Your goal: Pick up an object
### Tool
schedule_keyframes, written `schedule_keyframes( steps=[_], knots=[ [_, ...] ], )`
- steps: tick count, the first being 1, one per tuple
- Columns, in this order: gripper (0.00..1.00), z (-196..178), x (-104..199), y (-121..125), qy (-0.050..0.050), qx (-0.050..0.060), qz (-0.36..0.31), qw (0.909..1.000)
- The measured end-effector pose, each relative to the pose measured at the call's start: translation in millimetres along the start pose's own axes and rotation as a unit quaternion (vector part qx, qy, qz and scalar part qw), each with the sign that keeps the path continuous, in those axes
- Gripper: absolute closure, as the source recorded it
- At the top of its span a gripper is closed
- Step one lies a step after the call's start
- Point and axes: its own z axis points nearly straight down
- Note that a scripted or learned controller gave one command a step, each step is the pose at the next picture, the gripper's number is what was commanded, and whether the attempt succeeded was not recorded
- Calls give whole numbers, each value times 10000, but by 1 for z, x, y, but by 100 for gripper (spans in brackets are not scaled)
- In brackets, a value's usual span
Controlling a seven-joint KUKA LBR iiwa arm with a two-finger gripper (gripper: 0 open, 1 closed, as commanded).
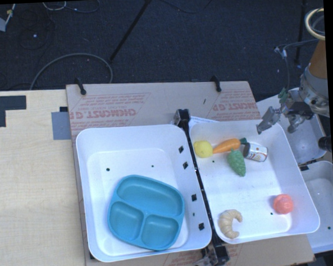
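From above, the claw point(282, 118) hangs spread, pinching nothing, over the right bin's point(306, 202) far right corner. In that bin lie a lemon point(203, 149), carrot point(226, 146), what may be a can point(256, 151), croissant point(231, 222) and pink ball point(283, 204).

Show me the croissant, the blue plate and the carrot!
croissant point(231, 222): camera view, middle of its curved body.
blue plate point(145, 212): camera view, ridge between its compartments.
carrot point(226, 146): camera view, middle of its orange body.

Blue divided tray point(145, 211) in left white bin point(94, 144)
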Motion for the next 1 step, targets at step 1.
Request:
schedule_keyframes(
  steps=[1],
  knots=[
    [0, -7, 0, 2, -14, -58, -8, 10000]
  ],
)
